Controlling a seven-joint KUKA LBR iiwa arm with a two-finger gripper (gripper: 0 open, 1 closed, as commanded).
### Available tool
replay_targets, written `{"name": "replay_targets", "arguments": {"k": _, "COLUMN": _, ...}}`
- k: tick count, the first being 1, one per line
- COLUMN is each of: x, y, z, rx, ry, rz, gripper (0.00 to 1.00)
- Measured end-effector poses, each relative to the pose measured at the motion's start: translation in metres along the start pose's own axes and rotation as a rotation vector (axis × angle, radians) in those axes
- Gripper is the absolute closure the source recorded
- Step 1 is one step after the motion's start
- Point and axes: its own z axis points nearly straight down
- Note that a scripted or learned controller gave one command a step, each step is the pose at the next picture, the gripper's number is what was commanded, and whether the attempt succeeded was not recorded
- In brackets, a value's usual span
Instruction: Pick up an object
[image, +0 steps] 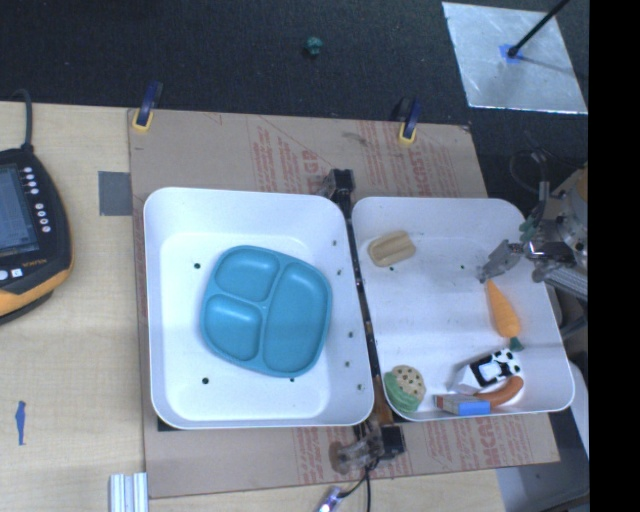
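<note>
A wooden tabletop (80, 380) carries a brown cardboard sheet (300, 150), held at its far edge by two clamps, and on that sheet sit two shallow white bins side by side. The left bin (170, 390) holds a blue divided plate (267, 310), lying flat near its middle. The right bin (430, 290) holds the smaller things: a tan bread roll (391, 248) near its far left corner, an orange carrot (504, 309) toward the right wall, a round speckled cookie-like piece (405, 384) in the near left corner, and a small cluster (a sausage shape and a black-and-white item) (490, 382) along the near wall. The tool (510, 256) reaches in over the right bin's far right corner, just beyond the carrot; I cannot tell its state. A black and orange control pendant (28, 230) lies at the tabletop's left edge.
</note>
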Motion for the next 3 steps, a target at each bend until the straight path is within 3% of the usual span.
{"name": "replay_targets", "arguments": {"k": 1, "x": 0.000, "y": -0.025, "z": 0.095, "rx": 0.000, "ry": 0.001, "rz": 0.000, "gripper": 0.00}}
{"name": "replay_targets", "arguments": {"k": 2, "x": -0.001, "y": -0.025, "z": 0.084, "rx": 0.001, "ry": -0.001, "rz": -0.003, "gripper": 1.00}}
{"name": "replay_targets", "arguments": {"k": 3, "x": 0.101, "y": 0.045, "z": 0.002, "rx": -0.003, "ry": 0.003, "rz": 0.001, "gripper": 1.00}}
